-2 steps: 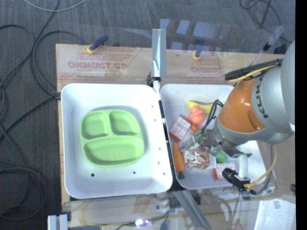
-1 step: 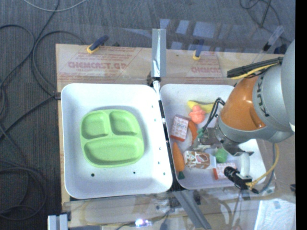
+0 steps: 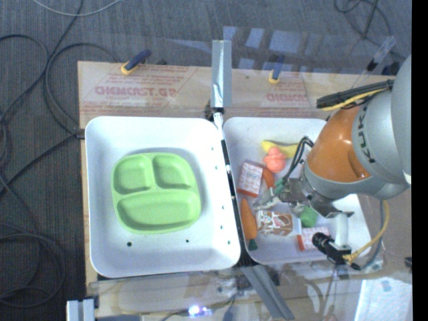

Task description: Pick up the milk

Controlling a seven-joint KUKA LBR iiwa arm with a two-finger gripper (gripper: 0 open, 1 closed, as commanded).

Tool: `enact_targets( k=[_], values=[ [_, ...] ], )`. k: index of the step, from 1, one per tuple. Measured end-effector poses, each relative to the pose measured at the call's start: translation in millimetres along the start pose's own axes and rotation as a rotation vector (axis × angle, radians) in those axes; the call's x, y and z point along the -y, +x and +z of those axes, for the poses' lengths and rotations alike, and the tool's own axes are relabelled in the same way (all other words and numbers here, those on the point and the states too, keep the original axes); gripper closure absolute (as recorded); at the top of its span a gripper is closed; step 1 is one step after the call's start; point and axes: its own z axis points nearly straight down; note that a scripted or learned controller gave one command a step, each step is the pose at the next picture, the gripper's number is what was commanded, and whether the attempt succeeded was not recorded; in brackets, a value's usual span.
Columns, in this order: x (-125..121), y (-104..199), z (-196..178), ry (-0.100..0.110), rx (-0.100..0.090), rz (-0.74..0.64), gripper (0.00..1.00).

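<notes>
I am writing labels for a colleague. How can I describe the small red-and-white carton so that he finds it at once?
Look in the right bin, near its left wall. The carton lies above the carrot and left of the pink fruit. It alone is a small white box with red print; the packet below is darker.

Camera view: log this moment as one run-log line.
task: pick up milk | arm: over right bin | gripper: low among items | left bin: green tray | grasp: unconfirmed
</notes>
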Motion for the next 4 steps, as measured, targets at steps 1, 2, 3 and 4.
enact_targets(
  k=[1,2,3,4],
  values=[
    [10,-19,7,-0.018,-0.002,-0.008,0.00],
    [9,-12,6,-0.026,0.003,-0.126,0.00],
    [6,-4,4,-0.035,0.008,-0.328,0.00],
    [5,-1,-4,-0.035,0.001,-0.327,1.00]
  ],
)
